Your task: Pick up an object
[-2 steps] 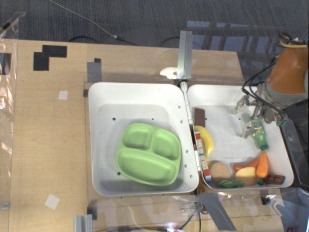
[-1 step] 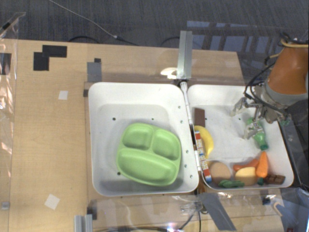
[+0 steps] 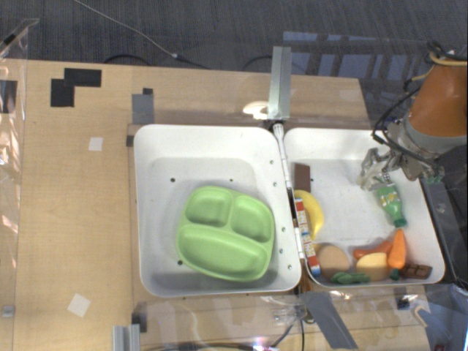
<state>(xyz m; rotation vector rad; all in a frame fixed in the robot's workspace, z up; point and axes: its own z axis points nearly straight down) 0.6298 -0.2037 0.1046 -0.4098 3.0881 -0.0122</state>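
Left bin (image 3: 153,196) holds green tray (image 3: 226,232); right bin (image 3: 336,148), food items.

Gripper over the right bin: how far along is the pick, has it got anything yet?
Done: the gripper has reached the right white bin, above the small green plastic bottle. In hand: nothing visibly held; the bottle lies on the bin floor just below the gripper. Left: grasp and lift an item. The yellow banana, orange carrot and the green divided plate in the left bin lie untouched.

No legible text anywhere; label on the green bottle (image 3: 390,204) too small to read
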